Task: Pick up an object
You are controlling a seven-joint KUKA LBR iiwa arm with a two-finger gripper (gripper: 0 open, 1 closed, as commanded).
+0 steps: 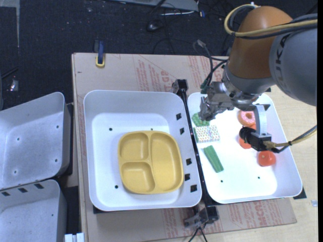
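Camera view: we see the gripper (207, 111) low in the right bin (282, 185), over a green object (199, 119); whether its fingers grasp anything we cannot tell.

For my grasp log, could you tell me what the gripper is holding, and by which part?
It cannot be told: the gripper sits low over a green item at the right bin's left edge.

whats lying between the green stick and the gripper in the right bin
In the camera view, a white block with coloured dots lies between the green stick and the gripper.
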